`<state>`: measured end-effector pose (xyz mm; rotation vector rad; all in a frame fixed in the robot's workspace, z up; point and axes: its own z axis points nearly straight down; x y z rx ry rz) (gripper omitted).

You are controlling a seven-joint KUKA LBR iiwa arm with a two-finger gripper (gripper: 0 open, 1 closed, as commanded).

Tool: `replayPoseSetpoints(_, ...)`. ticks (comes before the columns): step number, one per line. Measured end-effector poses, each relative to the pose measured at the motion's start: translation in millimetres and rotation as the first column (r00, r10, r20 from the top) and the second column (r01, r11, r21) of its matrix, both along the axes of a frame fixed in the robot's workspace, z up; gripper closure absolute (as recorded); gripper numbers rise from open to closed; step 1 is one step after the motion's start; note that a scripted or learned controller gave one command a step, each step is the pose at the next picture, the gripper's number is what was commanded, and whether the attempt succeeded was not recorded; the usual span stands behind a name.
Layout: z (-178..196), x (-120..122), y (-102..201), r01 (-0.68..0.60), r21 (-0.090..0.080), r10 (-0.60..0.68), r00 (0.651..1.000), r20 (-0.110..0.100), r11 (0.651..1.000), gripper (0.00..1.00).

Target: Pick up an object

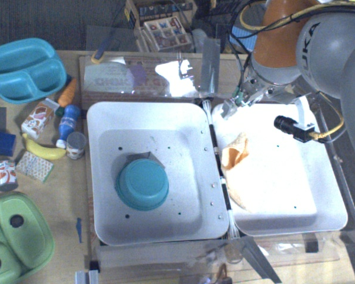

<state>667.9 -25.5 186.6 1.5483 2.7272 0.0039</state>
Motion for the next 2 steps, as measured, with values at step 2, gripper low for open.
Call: replayPoseSetpoints(2, -1, -27, -31, 0.136, 0.001, -0.136, 0.991, -0.006, 0.991, 0.00)
